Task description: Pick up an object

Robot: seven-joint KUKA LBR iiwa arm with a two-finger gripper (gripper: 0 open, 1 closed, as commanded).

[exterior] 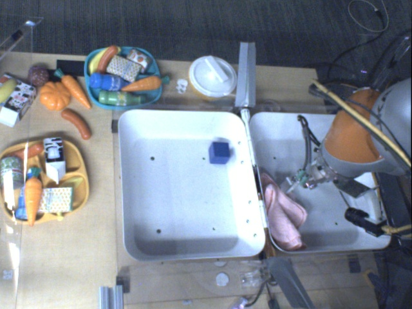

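A blue cube [219,151] lies in the left bin [148,224], toward its upper right. A pink cloth [283,214] lies crumpled along the left wall of the right bin [335,240]. My gripper [304,179] hangs low in the right bin, just up and right of the cloth, with the grey arm and its orange band [351,134] rising behind it to the right. The fingers are small and dark against the bin floor, and nothing visibly sits between them.
A white lidded bowl [212,77] and a blue bowl of toy food [122,77] stand behind the left bin. A yellow plate of toy food [44,180] sits at the left. Cables run along the right bin's right side [367,221].
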